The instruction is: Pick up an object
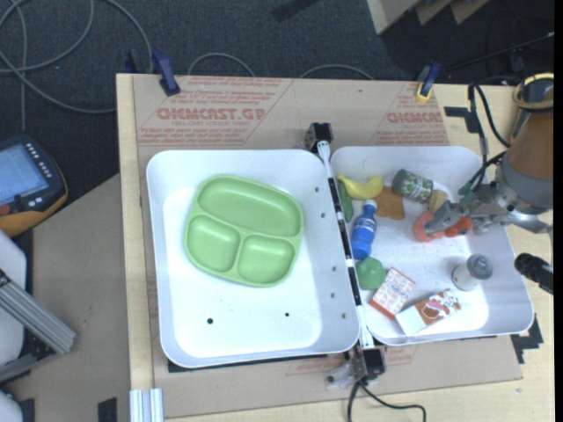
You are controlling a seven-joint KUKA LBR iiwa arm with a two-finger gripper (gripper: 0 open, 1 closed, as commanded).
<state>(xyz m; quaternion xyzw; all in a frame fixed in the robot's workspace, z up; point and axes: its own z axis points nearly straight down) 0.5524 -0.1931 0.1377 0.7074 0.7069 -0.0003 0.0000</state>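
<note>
Orange-red looped object (433,226) lies at 3 o'clock in the right bin (506,310), long axis running 8 to 2 o'clock. Gripper (459,211) sits at its 2 o'clock end; finger state cannot be told. Step judged: grasp approach. Next move needs closing, then lifting.

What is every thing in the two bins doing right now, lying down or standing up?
Green three-compartment plastic plate: flat in left bin.
Blue plastic bottle: lying on its side, right bin.
Yellow plastic banana: lying flat.
Grey-green can: on its side.
Red-and-white carton: lying flat.
Hand: low over an orange-red object.
</note>
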